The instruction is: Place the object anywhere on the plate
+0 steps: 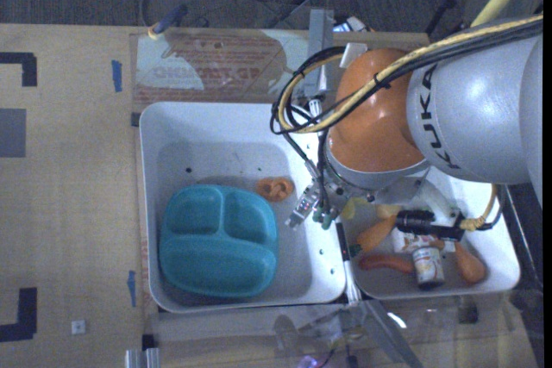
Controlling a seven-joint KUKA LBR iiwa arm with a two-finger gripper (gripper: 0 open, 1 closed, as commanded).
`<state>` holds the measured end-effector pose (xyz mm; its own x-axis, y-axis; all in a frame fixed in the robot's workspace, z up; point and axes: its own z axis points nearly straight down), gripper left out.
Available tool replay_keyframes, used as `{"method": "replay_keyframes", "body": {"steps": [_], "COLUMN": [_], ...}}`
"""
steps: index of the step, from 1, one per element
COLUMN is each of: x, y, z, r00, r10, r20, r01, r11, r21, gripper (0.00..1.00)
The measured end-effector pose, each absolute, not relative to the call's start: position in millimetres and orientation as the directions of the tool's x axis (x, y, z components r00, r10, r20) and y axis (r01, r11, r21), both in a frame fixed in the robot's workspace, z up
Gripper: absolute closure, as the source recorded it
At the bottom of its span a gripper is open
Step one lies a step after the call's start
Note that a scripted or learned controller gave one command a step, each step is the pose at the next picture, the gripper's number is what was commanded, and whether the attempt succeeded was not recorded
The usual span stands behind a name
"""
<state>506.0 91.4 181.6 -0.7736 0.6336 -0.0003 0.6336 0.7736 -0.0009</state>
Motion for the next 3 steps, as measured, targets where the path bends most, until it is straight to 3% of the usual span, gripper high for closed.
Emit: {"method": "replay_keyframes", "body": {"steps": [1, 2, 3], "x": [531.3, 531.3, 544.1], "y": [158, 158, 187], "z": [204, 204, 127], "r00": [-0.728, -0.728, -0.790], "r10": [0.685, 0.686, 0.613], "r20": [0.000, 0.000, 0.001], "r01": [0.685, 0.686, 0.613], "r11": [0.728, 0.728, 0.790], "r21": [-0.002, -0.002, -0.002], "gripper": [1.00, 0.00, 0.00]}}
